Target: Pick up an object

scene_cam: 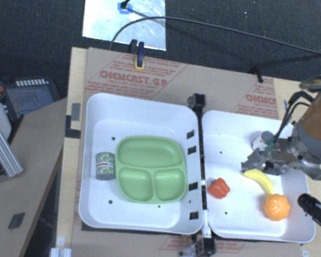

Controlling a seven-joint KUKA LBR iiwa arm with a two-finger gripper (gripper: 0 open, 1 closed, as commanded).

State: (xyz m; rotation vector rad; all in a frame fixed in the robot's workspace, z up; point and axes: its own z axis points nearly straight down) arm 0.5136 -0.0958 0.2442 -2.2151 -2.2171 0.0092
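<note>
— Cardboard sheet (pixel 136 240) at the near edge, under both bins. Just behind it, in the right bin (pixel 228 141): orange (pixel 277 207), then banana (pixel 260 179), red pepper (pixel 219 187) off to the side. Going for which?
— Banana, most likely — gripper (pixel 266 161) low over its upper end, touching or just short of it. Released or clenched: cannot tell from up here.
— Any advice for the grab?
— Close across the narrow body, not along the curve. Come down square and keep off the orange, just beside the banana's lower end. Lift slowly — smooth skin, apt to slip or swing.
— And the floor of the bin?
— White, smooth, shallow, bare around the fruit; little to stop a nudged banana sliding. Left bin (pixel 101 118) well apart from the work: green divided plate (pixel 125 144), small can (pixel 105 165) just beside it.
— Round the bench?
— Dark carpet, foil-like sheet (pixel 127 12) beyond the far edge with a cable across it, yellow clamp (pixel 140 56) on the cardboard, handheld pendant (pixel 28 98) on a side table at left
</note>
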